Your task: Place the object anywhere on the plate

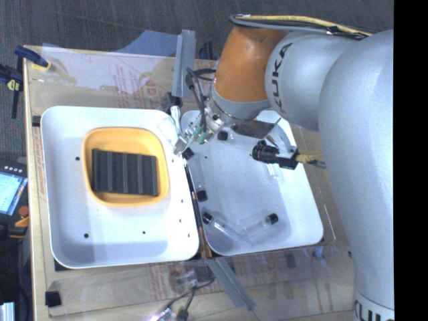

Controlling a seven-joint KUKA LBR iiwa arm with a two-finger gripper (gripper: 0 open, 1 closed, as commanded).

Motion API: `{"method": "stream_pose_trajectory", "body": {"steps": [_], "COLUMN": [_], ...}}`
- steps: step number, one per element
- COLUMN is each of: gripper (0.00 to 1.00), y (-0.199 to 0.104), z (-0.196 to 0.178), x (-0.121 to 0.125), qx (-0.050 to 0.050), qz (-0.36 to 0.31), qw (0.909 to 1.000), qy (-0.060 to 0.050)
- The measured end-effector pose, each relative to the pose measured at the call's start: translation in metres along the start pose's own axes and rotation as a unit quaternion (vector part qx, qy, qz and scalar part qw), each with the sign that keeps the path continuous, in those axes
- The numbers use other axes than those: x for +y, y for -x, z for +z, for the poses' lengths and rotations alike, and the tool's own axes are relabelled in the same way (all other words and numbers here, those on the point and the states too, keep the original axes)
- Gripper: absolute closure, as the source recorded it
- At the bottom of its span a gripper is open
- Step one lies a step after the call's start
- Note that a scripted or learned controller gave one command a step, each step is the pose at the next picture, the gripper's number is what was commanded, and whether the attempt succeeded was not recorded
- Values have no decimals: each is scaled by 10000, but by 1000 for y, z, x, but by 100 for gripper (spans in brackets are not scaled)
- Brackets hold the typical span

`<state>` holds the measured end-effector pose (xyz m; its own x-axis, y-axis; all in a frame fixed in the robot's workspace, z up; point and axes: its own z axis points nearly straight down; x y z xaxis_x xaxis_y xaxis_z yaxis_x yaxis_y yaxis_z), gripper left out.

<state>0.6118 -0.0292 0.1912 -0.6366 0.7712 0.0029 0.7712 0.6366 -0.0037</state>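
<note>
Overhead, the gripper (pixel 190 136) sits at twelve o'clock between two white bins (pixel 67 233); its jaw state I cannot tell. At nine o'clock, a yellow plate (pixel 100 142) holds a ridged dark block (pixel 125 172).

Arm (pixel 334 112) bulk hides right bin's (pixel 294 226) far-right corner and runs off the frame edge; gripper (pixel 194 134) fingers too small and cluttered to read, clear items (pixel 244 229) below it too faint to identify.
</note>
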Motion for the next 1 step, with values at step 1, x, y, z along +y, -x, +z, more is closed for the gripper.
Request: {"method": "stream_pose_trajectory", "body": {"steps": [1], "gripper": [0], "y": [0], "z": [0], "x": [0], "qx": [-3], "qz": [1], "qw": [10000], "qy": [1]}}
